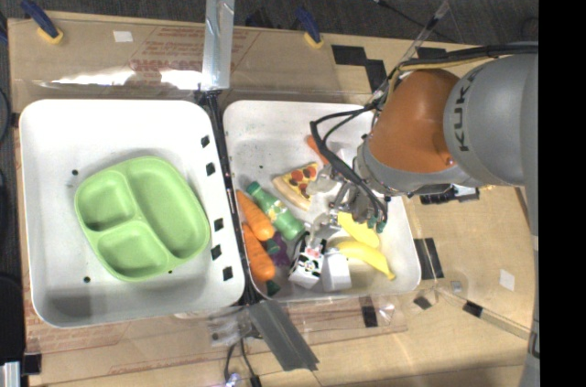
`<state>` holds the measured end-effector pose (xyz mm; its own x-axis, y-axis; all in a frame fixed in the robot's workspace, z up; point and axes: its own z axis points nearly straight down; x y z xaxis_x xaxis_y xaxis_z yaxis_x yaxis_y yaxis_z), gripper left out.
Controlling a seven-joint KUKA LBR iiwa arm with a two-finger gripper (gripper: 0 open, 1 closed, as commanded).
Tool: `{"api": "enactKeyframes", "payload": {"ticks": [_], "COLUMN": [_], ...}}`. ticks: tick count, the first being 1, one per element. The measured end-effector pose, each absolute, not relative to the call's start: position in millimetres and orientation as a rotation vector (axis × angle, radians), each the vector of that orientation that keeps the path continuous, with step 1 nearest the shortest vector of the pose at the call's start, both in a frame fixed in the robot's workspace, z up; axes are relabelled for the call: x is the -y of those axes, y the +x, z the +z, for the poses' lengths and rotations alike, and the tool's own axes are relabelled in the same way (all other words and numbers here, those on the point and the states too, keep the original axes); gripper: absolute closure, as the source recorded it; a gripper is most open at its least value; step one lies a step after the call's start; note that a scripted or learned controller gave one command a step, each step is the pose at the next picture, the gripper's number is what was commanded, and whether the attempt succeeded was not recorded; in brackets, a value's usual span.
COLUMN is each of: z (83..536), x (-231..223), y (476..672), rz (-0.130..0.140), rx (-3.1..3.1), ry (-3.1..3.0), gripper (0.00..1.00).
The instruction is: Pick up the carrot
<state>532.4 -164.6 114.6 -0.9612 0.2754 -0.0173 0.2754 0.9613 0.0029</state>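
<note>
Honestly, you have the whole pick left: the carrot (257, 234) lies untouched along the right bin's (275, 115) left wall, while the gripper (341, 204) hovers nearby over the banana (366, 253), finger state impossible to tell.

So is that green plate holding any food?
Empty. The green divided plate in the left bin shows three bare compartments; the food lies in the right bin.
</note>
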Motion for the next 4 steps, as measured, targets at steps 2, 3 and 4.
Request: {"api": "enactKeyframes", "payload": {"ticks": [2, 3, 4], "z": [94, 193, 96], "x": [114, 206, 211], "y": [587.5, 610.4, 576.4], "rz": [-0.018, -0.001, -0.005], "rx": [-2.71, -2.866, -3.12], "ry": [1.578, 1.27, 0.271], "gripper": [0.0, 0.0, 0.0]}}
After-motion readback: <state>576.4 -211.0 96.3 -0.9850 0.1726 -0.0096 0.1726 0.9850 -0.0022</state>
